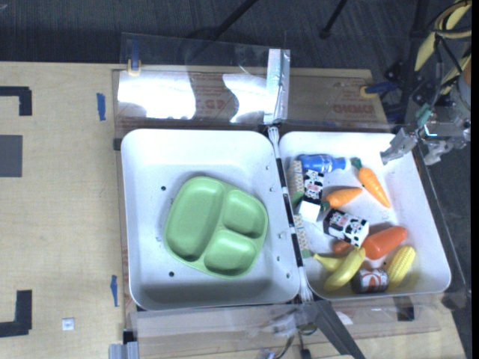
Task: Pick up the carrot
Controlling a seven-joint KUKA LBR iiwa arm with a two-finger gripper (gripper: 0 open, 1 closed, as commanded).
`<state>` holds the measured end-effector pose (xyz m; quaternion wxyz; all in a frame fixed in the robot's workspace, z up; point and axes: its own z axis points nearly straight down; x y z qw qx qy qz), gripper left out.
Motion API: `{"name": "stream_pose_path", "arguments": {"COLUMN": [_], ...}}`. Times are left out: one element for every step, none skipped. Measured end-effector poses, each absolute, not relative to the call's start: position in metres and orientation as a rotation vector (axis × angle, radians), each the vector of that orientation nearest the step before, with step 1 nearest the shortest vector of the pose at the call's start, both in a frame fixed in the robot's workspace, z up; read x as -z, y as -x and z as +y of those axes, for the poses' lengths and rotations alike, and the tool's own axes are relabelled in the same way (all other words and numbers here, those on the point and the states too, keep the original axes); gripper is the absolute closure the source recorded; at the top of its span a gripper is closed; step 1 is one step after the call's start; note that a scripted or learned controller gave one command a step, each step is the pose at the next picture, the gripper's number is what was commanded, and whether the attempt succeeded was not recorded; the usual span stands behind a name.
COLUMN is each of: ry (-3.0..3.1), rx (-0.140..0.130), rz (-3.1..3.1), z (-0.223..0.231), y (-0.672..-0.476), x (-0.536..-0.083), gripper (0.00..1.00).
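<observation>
Carrot: I see it in the right bin, near the far wall, just right of the blue bottle.
Pincer: hangs over that bin's far right corner, above the carrot; I can't tell its opening.
Left bin: holds a green plate.

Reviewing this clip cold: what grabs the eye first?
The green divided plate alone in the left bin, then the right bin crowded with toy food, the carrot near its far side. The gripper hangs over that bin's far right corner.
</observation>
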<state>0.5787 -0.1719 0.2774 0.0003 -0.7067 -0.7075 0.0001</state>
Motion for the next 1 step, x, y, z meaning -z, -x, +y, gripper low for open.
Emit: {"name": "stream_pose_path", "arguments": {"ry": [2.350], "rx": [0.000], "rz": [-2.085], "z": [-0.1833], "y": [-0.5829], "x": [-0.1563], "gripper": [0.00]}}
